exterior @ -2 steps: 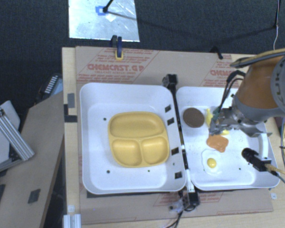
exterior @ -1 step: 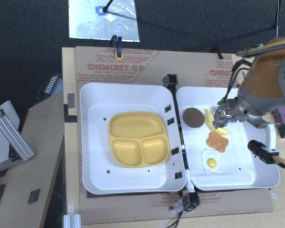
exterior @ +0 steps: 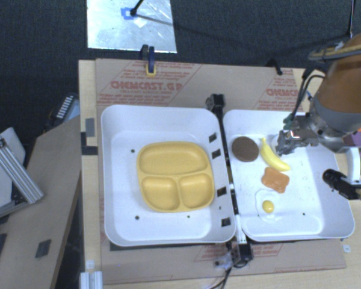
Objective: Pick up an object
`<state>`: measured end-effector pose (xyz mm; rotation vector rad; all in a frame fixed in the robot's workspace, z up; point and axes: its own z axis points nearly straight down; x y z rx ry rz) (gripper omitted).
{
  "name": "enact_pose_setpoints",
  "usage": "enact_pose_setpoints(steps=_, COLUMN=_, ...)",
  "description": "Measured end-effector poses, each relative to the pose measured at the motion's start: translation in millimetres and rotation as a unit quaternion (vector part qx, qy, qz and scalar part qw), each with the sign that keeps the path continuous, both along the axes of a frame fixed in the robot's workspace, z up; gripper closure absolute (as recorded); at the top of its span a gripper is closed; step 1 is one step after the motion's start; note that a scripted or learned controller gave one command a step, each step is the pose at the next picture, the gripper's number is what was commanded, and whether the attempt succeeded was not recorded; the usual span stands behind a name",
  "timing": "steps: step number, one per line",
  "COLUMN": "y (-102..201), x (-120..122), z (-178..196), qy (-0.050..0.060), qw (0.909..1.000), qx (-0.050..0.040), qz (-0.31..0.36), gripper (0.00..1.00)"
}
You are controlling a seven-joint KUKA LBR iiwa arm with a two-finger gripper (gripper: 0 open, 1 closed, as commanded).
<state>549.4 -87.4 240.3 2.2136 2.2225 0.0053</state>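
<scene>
hand (exterior: 287, 142) hangs over right bin (exterior: 331, 221), far side, just beside banana (exterior: 273, 156) top end | opening: cannot tell, nothing seen held | banana, brown disc (exterior: 245, 149), orange piece (exterior: 275, 179), egg (exterior: 268, 207) loose near divider, likely pick targets | yellow tray (exterior: 173, 176) fills left bin (exterior: 117, 161)

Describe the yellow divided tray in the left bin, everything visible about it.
The yellow divided tray looks like smooth moulded plastic, pale mustard in colour, with rounded corners. It has three compartments: one wide one across the far side and two smaller ones side by side on the near side, with nothing visible in them. It lies flat and right way up near the middle of the left bin, turned slightly askew to the bin's walls. It rests on the bin floor, apart from the walls.
</scene>
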Motion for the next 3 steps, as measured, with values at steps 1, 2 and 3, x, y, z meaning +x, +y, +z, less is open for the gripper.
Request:
enact_pose_setpoints(steps=1, y=53, x=18, z=-12, qy=0.001, qw=1.0000, qx=0.0005, qz=0.002, gripper=1.00)
enact_pose_setpoints(steps=2, y=111, x=37, z=-4, qy=0.001, qw=1.0000, qx=0.0013, qz=0.003, gripper=1.00)
enact_pose_setpoints(steps=3, y=160, x=46, z=1, qy=0.001, qw=1.0000, qx=0.0016, qz=0.003, gripper=1.00)
